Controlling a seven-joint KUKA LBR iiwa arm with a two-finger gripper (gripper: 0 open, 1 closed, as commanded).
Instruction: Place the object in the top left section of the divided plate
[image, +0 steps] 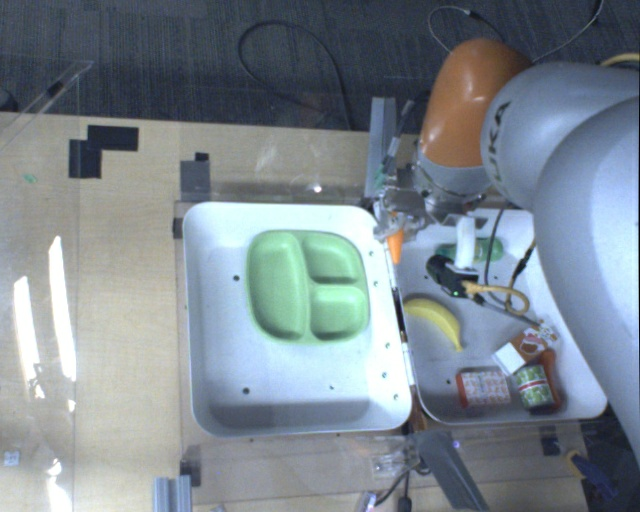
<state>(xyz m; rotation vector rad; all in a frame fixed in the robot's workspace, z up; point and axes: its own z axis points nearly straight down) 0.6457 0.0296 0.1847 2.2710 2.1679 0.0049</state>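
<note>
A green divided plate (268, 318) lies in the left bin (230, 400), with one long section on its left and two smaller ones on its right. My gripper (395, 228) hangs over the rim between the two bins, just right of the plate's upper right corner. A small orange object (397, 245) pokes down from between its fingers, and the gripper looks shut on it. The object is above the divider, not over the plate.
The right bin (580, 405) holds a banana (437, 322), a green and white bottle (470, 245), a red box (483, 386), a green can (533, 385) and a red bottle (541, 348). The large grey arm covers the upper right.
</note>
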